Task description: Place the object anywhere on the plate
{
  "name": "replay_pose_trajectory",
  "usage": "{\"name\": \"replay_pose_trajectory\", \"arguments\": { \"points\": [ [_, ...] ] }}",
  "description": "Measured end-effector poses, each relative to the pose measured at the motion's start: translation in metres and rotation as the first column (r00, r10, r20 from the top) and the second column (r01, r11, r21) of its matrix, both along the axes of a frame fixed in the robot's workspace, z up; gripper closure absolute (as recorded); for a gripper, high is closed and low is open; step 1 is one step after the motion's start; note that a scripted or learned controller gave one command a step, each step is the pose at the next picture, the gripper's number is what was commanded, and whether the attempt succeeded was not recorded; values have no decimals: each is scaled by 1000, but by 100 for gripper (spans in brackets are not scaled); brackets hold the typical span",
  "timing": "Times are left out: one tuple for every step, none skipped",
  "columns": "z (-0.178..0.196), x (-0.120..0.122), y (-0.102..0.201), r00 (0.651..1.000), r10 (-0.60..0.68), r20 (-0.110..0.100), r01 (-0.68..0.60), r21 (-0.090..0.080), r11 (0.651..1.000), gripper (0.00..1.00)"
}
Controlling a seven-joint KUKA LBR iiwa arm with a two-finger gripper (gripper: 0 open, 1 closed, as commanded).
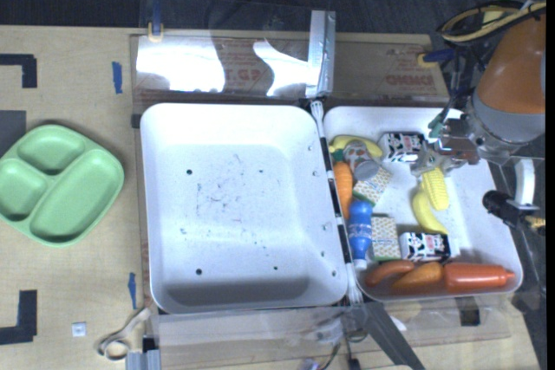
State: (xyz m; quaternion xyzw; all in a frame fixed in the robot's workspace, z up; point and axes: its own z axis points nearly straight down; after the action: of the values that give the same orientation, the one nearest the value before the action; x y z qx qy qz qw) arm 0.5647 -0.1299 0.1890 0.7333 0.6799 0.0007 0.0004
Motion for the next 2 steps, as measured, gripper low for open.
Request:
{"name": "replay_pose_trajectory", "arguments": {
  "points": [
    [-10,-66,21,998,-63,-3,63,0,998,100],
    [0,-65,20,998,-65,-2,65,0,998,100]
  ]
}}
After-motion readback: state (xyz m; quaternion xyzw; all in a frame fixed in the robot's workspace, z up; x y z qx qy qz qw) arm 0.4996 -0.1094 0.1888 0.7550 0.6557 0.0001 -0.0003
